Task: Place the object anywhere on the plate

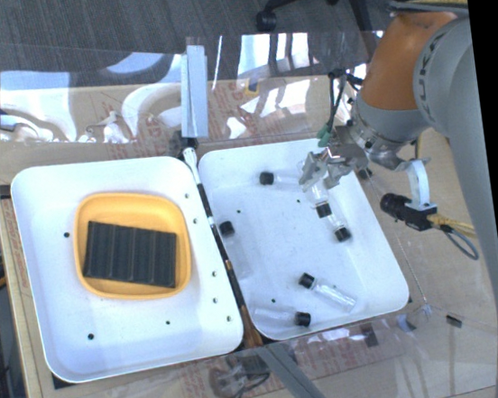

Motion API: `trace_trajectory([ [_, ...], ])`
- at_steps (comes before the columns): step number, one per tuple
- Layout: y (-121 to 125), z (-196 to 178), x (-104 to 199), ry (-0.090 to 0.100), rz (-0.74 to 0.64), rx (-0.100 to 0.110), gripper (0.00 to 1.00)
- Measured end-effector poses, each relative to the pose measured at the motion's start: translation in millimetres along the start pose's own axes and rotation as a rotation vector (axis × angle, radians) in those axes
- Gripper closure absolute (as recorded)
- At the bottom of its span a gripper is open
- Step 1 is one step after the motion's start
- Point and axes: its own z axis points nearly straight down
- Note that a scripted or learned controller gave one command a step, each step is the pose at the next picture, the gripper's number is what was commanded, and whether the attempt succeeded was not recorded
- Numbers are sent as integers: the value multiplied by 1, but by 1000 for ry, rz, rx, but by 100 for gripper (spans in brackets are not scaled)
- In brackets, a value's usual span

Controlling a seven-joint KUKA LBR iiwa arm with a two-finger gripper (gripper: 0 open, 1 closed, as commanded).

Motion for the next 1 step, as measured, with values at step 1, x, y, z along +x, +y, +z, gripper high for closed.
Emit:
trace_trajectory([
  [1, -19, -20, 76, 0, -294, 2, 100],
])
